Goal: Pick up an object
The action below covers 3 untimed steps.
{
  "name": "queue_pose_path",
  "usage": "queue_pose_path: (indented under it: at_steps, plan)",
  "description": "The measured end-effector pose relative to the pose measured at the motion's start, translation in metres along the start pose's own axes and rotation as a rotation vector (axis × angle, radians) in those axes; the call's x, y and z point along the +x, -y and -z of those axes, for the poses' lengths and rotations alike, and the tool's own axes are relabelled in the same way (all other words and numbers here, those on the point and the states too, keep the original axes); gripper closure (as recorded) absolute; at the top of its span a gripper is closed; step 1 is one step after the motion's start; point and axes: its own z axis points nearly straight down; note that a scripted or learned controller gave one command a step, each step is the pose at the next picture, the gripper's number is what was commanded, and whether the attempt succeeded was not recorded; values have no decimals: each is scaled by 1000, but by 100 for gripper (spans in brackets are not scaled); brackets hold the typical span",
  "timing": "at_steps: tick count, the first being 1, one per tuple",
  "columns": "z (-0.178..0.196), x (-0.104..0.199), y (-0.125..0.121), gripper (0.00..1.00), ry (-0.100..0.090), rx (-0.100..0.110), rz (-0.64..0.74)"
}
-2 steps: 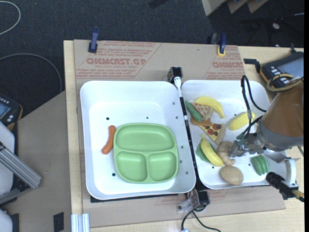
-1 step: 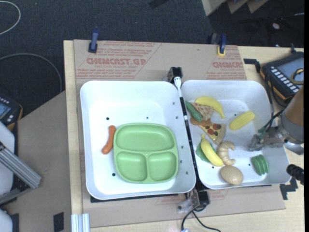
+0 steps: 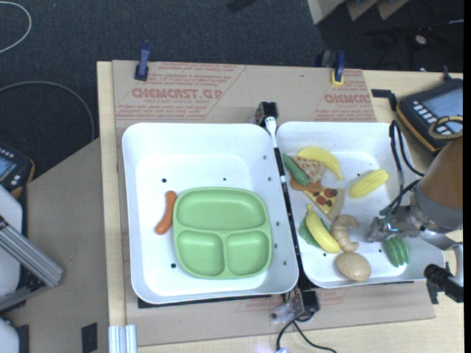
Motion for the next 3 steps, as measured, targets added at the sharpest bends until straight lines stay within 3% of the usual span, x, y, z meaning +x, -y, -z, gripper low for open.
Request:
queue_pose_path:
  at_steps: [1,2,3]
  plan:
    - [0,-30,-5,100,4,-5,1]
    - [11,-30,-5,100,6,-7,0]
    - [0,-4,-1,100,1,-1,2]
